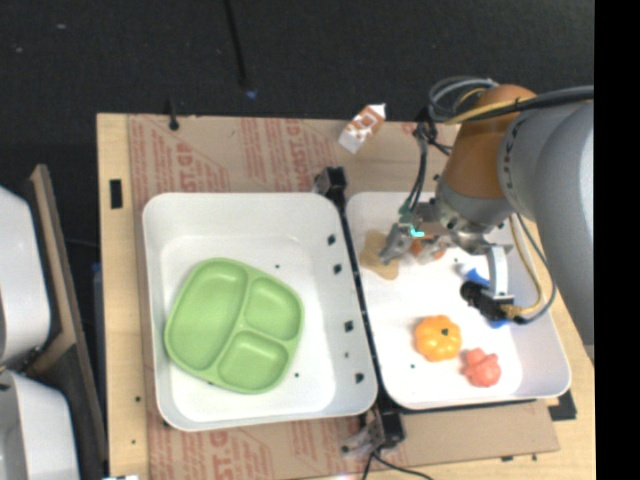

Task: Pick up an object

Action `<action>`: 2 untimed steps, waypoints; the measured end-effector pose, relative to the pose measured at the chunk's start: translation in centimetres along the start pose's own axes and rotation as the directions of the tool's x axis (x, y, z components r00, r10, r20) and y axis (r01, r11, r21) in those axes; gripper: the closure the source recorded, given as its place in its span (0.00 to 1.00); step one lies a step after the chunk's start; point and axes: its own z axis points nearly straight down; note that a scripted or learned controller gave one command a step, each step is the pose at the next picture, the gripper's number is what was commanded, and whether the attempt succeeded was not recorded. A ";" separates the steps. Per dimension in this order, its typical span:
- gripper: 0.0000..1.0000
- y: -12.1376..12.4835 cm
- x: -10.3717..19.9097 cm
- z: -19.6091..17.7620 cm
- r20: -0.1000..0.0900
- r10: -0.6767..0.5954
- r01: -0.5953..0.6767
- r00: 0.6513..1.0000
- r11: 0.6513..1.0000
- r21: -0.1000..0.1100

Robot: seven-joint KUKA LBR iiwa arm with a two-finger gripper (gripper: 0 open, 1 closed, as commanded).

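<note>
An orange pumpkin-shaped toy point(438, 337) and a pink toy point(481, 367) lie in the right bin point(540, 373). The gripper point(418, 240) hangs over that bin's far-left corner. A green divided plate point(234, 325) fills the left bin point(160, 228).

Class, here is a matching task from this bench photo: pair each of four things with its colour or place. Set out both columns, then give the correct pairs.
Things:
1. divided plate
2. pumpkin-shaped toy
3. pink toy
4. gripper

Descriptions:
A. orange-yellow, in the right bin
B. over the far left part of the right bin
C. green, in the left bin
D. nearest the right bin's front edge

Pairs: 1-C, 2-A, 3-D, 4-B
</note>
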 end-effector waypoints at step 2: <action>0.00 -3.5 -1.1 -4.1 0.000 -0.058 0.058 0.998 0.998 0.001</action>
